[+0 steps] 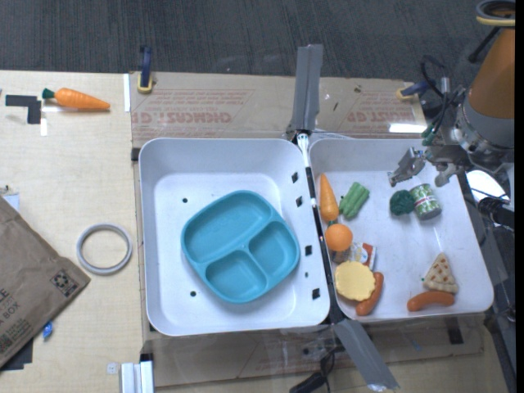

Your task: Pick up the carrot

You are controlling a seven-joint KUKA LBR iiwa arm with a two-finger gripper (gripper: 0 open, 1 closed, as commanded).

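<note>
Carrot (327, 197) lies by the right bin's (471, 219) left wall (gripper (426, 169) apparently spread, grasping nothing).

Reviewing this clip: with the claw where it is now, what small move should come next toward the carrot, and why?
Probably a shift toward the view's left. The claw sits at the right bin's upper right, above the broccoli and can, holding nothing. The carrot lies at that bin's left wall beside the green vegetable, so the claw should travel across before descending.
</note>
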